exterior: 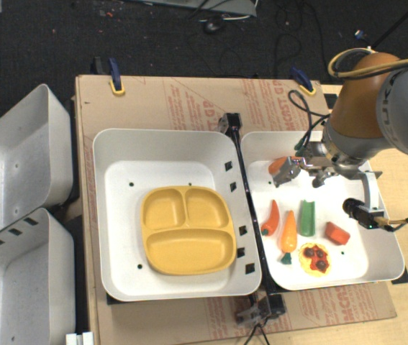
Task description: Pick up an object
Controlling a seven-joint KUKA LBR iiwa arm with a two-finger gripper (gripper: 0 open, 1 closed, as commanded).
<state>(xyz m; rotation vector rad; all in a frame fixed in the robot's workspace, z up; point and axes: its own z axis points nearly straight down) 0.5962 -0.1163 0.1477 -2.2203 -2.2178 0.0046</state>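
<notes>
Here, the toy food lay in the right bin [387,261], in its lower half. An orange-red pepper [270,218] and a carrot [288,231] lay side by side near the bin's left wall, both pointing up and down the view. Just right of the carrot stood a green piece [307,218], and further right a small red piece [337,233]. Below the green piece lay a yellow pizza slice [314,258] with red and dark toppings. My gripper [296,169] hung over the upper part of this bin, above all of these pieces and apart from them. Something orange [281,166] showed at its left tip, but I could not tell if it was an object or a part of me, and I could not tell how the gripper was set. The left bin [117,192] held a yellow tray [188,229] with three compartments. Both bins sat on a cardboard sheet [189,103].
</notes>
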